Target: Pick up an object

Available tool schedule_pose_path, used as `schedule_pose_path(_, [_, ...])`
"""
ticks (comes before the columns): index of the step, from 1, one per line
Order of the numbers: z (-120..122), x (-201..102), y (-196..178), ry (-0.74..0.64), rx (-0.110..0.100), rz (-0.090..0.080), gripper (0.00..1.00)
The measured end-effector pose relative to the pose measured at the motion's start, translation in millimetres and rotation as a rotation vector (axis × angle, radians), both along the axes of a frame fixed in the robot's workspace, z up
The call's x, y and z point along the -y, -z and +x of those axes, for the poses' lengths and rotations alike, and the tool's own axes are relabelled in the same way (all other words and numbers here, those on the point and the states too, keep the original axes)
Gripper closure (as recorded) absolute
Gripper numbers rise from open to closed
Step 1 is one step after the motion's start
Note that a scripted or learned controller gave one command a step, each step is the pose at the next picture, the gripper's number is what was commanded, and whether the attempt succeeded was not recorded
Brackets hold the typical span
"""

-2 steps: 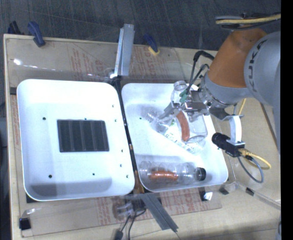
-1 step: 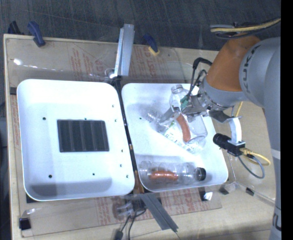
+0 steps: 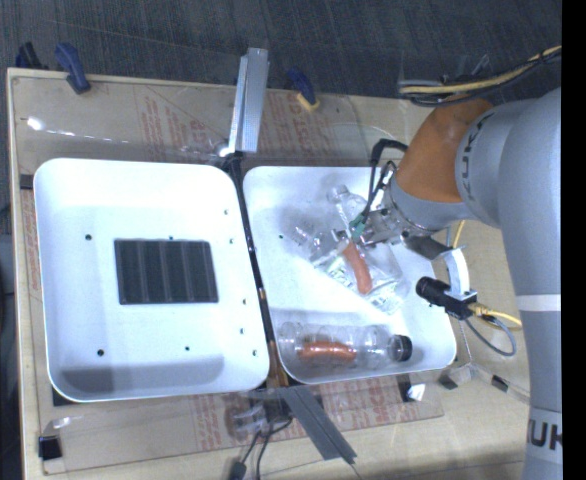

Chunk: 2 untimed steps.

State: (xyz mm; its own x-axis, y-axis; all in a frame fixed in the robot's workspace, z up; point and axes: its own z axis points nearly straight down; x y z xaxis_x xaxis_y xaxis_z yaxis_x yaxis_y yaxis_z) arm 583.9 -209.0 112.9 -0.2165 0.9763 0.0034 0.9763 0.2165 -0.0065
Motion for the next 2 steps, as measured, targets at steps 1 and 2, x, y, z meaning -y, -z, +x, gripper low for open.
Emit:
schedule_pose_path(1, [12.2, 0.6, 10.8, -0.063, 0.016, -0.004, 0.00])
schedule_pose_path(2, [-1.7, -53.2, -29.6, -0.070, 0.003, -0.001, 0.00])
